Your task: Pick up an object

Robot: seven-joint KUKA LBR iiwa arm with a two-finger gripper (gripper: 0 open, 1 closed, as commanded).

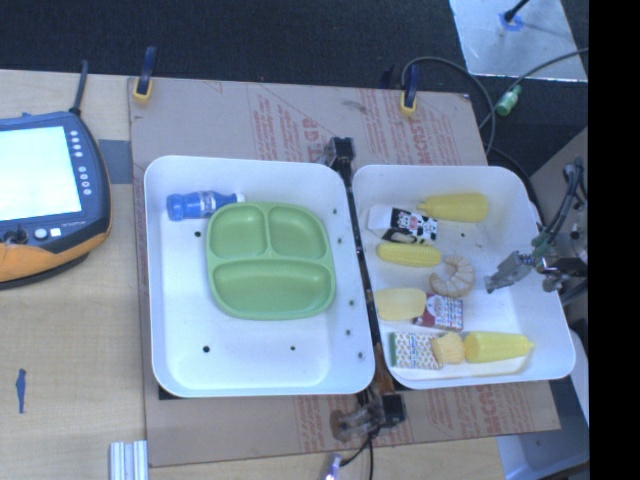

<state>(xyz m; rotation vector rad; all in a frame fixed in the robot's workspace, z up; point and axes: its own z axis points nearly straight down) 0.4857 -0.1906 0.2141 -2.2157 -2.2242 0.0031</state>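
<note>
Yellow block (497, 346) lies by the right bin's (520, 184) near rim among crowded items. Bare floor stretches beside the hand (508, 271) hovering at the right wall; its grip cannot be told.

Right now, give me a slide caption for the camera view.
Gripper over the right bin of yellow corn and snacks; green divided plate and blue bottle in the left bin.

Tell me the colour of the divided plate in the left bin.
Light green plate, seen in the camera view.
</note>
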